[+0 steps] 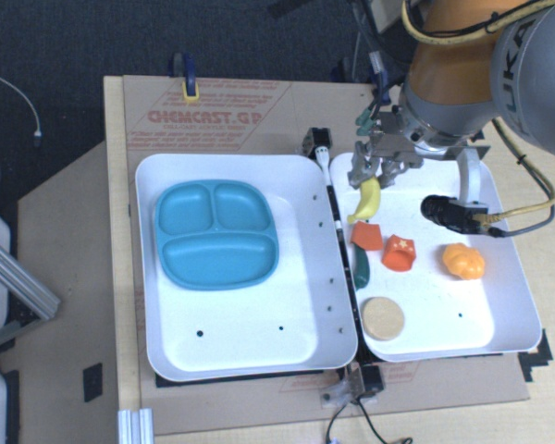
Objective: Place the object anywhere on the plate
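Gripper clenched on banana by top end, w/ banana hanging over right bin's 10 o'clock corner. Plate at 9 o'clock, left bin. Banana prob. light, stiff plastic, smooth + curved: may swing/slip; mid-body grip safer.

Two white bins sit side by side: the left bin contains one blue plate with three compartments. The right bin contains six items: one yellow banana, one orange block, one red piece, one orange fruit, one tan disc and one dark green item.
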You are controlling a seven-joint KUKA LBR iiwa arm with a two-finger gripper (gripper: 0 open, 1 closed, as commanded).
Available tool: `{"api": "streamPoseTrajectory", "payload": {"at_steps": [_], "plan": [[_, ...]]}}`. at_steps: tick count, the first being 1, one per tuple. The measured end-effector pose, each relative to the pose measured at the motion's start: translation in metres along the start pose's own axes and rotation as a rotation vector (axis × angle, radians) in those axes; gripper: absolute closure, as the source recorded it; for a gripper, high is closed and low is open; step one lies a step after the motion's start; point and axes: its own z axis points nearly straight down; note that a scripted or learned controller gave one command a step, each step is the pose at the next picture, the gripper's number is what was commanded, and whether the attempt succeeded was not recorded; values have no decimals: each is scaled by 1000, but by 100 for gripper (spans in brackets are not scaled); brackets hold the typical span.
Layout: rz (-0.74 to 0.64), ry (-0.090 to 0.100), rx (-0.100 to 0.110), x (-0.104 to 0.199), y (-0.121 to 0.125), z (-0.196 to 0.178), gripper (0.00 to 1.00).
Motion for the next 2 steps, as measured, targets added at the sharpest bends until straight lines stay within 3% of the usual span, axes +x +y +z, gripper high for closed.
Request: {"api": "streamPoseTrajectory", "payload": {"at_steps": [2], "plan": [[-2, 0, 1, 100, -40, 16, 100]]}}
